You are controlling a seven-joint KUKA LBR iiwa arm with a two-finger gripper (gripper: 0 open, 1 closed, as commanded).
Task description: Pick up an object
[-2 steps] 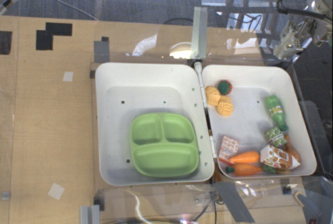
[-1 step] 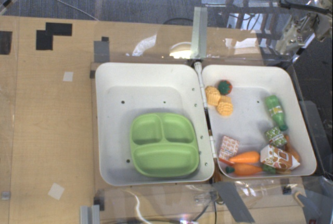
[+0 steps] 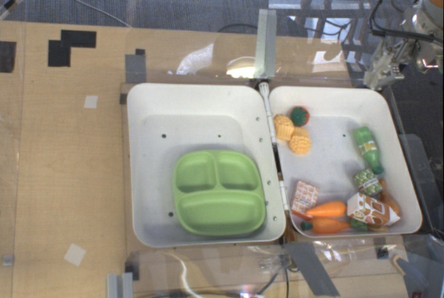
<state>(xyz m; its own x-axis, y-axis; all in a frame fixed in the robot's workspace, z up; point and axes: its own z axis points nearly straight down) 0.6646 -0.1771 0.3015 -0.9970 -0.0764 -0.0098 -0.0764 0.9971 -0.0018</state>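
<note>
Wooden table (image 3: 62,172): left bin (image 3: 149,116) holds green tray (image 3: 218,191); right bin (image 3: 333,109) holds toy food; end effector (image 3: 386,68) above far corner, opening indiscernible.

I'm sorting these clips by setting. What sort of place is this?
Probably a robotics lab bench set up for pick-up trials: two white bins side by side, toy food such as a carrot and a green bottle, and a robot arm's gripper at the bench's edge.
</note>
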